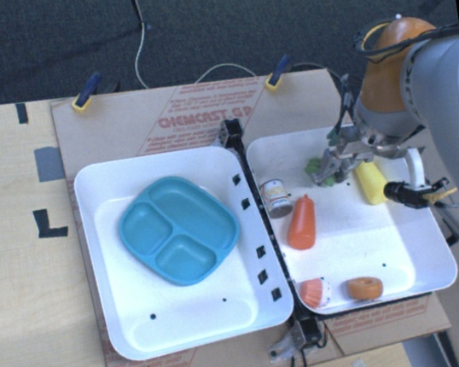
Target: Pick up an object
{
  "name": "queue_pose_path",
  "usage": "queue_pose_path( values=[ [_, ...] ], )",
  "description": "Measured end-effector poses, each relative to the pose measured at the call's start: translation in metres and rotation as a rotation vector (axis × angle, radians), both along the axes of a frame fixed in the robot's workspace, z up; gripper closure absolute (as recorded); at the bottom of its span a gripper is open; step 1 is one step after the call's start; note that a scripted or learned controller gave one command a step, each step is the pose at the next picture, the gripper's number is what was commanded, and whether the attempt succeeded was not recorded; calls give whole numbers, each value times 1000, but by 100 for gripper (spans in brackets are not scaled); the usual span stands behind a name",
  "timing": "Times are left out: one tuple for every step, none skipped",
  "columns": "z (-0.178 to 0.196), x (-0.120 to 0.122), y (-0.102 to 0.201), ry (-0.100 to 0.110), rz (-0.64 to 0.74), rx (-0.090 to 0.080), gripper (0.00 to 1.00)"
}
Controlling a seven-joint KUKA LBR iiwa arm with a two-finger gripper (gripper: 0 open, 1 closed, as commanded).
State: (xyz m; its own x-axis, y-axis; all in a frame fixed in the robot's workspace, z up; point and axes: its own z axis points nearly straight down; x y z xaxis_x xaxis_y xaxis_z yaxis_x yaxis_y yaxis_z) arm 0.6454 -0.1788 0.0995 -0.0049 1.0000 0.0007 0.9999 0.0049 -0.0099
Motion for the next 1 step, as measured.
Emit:
queue_pose_path(
  values=[
    [42, 1, 1, -11, -4, -1, 100]
  ],
)
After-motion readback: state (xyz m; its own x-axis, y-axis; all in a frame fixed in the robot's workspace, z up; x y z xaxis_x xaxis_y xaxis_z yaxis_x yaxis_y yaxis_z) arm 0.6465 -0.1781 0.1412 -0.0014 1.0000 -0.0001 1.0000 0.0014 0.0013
